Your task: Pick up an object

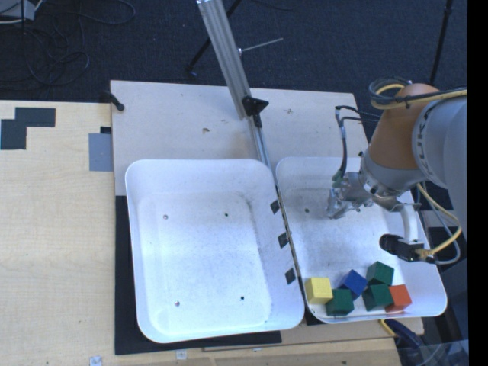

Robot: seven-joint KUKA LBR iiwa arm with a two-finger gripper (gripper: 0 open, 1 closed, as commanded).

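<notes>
Several small blocks lie huddled at the near end of the right bin (pixel 305 181): a yellow block (pixel 319 289), a blue block (pixel 354 281), an orange block (pixel 398 297) and three green blocks (pixel 379 273), (pixel 340 302), (pixel 376 295). My gripper (pixel 336 207) hangs over the bin's middle, well behind the blocks, with nothing seen between its fingers. The grey arm with its orange band (pixel 396 132) comes in from the right.
The left bin (pixel 145 181) sits beside the right one, with black clips (pixel 283 239) along the shared edge. A slanted aluminium rail (pixel 229 59) rises behind the bins. A black knob (pixel 396 244) on the arm juts over the right bin's right side.
</notes>
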